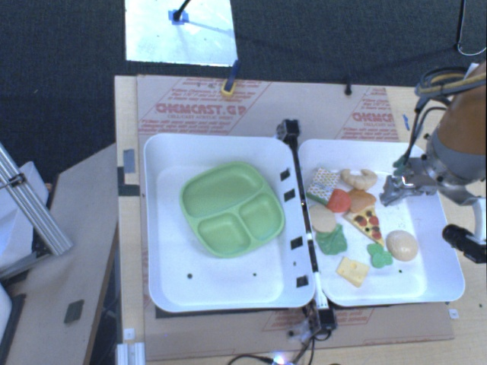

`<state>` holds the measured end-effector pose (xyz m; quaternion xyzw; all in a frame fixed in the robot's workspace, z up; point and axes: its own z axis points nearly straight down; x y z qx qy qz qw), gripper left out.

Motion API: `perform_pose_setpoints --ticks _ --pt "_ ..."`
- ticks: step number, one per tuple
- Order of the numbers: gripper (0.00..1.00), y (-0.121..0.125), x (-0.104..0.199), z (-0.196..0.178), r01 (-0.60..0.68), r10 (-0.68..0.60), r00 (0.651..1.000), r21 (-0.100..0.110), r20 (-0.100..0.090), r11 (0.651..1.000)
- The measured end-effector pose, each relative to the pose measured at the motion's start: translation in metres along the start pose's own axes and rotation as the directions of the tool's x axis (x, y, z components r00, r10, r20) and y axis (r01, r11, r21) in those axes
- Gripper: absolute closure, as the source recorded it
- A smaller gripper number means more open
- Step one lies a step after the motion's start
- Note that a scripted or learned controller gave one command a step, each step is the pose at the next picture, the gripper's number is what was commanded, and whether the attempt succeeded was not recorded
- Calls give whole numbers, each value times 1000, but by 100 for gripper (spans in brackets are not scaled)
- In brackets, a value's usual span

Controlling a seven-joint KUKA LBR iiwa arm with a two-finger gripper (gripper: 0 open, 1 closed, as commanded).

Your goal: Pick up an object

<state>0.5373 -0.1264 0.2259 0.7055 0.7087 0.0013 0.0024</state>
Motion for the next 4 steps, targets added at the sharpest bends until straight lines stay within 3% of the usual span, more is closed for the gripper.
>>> perform_pose_setpoints --ticks 2,3,4 --pt "100 30 97 -12 6 -6 1000 1 -3 1000" --pt "100 53 154 4 6 -6 1000 3 -3 1000" --pt "100 50 161 2 1 -1 1000 4 -1 1000"
